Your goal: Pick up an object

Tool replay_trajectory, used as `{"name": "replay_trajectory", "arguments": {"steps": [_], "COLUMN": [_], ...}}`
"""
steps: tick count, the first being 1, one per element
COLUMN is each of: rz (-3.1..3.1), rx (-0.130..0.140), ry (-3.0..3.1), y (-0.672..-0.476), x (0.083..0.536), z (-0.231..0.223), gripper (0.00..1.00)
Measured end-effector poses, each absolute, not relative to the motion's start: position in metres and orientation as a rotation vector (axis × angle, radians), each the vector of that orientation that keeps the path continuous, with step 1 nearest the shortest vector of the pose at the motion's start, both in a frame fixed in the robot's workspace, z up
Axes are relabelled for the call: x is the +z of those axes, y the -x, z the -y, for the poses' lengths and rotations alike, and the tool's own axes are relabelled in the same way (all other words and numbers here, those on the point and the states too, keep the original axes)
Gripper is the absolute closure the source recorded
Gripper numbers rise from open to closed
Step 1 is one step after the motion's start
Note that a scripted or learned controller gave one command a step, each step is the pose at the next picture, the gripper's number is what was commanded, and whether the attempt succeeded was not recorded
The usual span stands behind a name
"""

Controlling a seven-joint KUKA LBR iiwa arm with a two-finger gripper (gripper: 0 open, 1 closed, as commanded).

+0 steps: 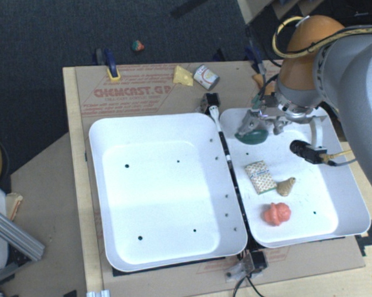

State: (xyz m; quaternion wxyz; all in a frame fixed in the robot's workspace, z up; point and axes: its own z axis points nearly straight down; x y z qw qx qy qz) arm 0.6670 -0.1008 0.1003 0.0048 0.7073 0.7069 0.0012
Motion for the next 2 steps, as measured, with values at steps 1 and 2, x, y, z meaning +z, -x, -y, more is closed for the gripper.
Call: {"name": "replay_trajectory", "arguments": {"steps": [1,2], "rz": [-2.235,-2.228], "rx": [-0.029,0.017], "ry": [-2.237,-2.206], "y": [-0.66,-0.669], "x": [0.104,0.192], "z": [0.1,0.003], "gripper": [1.0,1.0]}}
